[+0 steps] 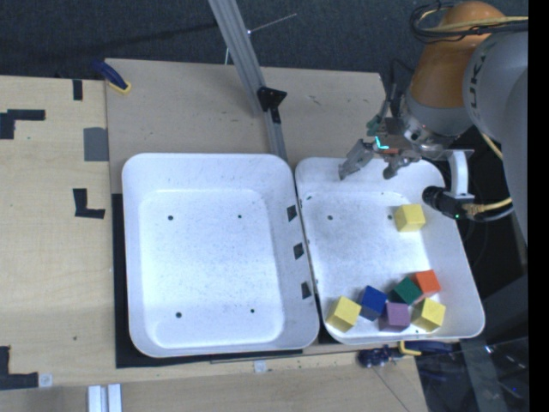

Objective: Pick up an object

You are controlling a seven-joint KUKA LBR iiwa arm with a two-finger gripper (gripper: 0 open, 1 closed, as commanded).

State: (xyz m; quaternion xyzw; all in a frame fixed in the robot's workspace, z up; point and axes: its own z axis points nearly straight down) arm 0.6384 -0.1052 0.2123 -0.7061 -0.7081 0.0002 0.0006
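A cluster of small cubes lies nearest the camera, at about 5 o'clock in the right bin point(446, 256): a yellow cube point(344, 313), a blue cube point(373, 301), a purple cube point(397, 315), a green cube point(407, 291), an orange cube point(426, 281) and a second yellow cube point(431, 314), all touching or just beside one another along the bin's near rim. A lone yellow cube point(409, 218) sits apart from them, toward 2 o'clock on the bin floor. The end effector point(374, 165) hangs over the bin's far rim at about 12 o'clock, well apart from every cube, its two fingers spread wide with nothing between them. The grey arm point(480, 67) reaches in from 3 o'clock. The left bin point(206, 256) lies beside the right one on the counter point(171, 110).
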